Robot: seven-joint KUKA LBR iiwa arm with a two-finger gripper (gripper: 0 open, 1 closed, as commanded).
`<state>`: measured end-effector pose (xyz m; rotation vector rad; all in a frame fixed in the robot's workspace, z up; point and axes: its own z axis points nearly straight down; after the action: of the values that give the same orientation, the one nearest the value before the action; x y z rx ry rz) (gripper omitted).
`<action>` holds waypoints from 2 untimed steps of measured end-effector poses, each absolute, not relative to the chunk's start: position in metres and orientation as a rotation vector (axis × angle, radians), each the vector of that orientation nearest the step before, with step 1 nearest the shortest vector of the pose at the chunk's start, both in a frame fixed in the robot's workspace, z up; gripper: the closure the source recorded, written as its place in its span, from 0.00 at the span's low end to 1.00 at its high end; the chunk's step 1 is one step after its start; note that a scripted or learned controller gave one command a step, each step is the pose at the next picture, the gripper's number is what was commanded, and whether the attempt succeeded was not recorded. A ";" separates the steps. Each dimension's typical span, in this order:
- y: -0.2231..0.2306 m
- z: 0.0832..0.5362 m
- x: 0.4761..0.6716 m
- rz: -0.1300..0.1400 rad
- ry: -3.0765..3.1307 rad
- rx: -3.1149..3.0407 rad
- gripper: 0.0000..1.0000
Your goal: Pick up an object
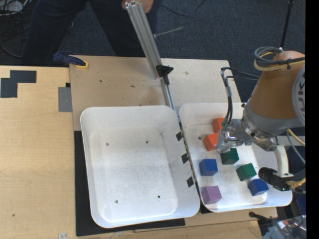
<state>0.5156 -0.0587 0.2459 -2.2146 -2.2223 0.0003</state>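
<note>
My gripper (228, 142) hangs low over the middle of the right bin (279, 200). It sits between an orange block (211, 142) on its left and a dark green block (230, 157) just below it. I cannot tell whether it touches either one. A second orange block (218, 124) lies behind it, partly hidden by the wrist. Toward the front of the bin lie a blue block (208, 167), a green block (246, 172), another blue block (257, 186) and a purple block (211, 194).
The left bin (94, 133) stands beside the right one, with black clips (184, 158) along the shared rim. A slanted aluminium bar (147, 39) rises behind the bins. The arm's grey and orange body (276, 98) overhangs the right bin's far side.
</note>
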 end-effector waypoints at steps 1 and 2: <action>-0.015 0.247 0.513 0.003 -2.222 -2.213 1.00; 0.038 0.237 0.520 0.004 -2.222 -2.213 1.00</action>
<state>0.5204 0.0382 0.2367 -2.2133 -2.2221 0.0042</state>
